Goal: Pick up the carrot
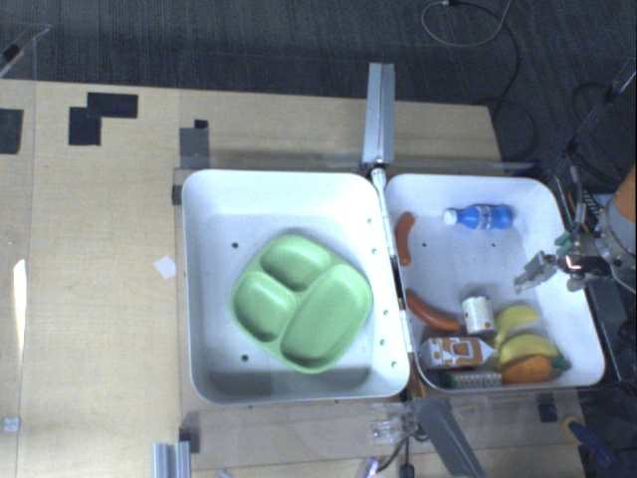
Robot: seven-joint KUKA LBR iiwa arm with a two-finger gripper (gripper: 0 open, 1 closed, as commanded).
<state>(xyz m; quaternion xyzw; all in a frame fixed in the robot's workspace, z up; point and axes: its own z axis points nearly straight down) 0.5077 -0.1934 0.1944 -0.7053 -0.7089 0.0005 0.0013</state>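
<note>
Carrot [527, 369] apparently in right bin [498, 195] corner

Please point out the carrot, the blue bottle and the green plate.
carrot [527, 368]: camera view, middle of its orange body.
blue bottle [485, 217]: camera view, its blue label.
green plate [328, 317]: camera view, its largest compartment.

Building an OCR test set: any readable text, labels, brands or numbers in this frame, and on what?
No text can be read.
Blue bottle: its label is blurred.
Small can: its printed wrap is too small to read.
Carton: it has a brown and white print, and any lettering is illegible.
Black squares on the bench: plain shapes, no characters.
</note>
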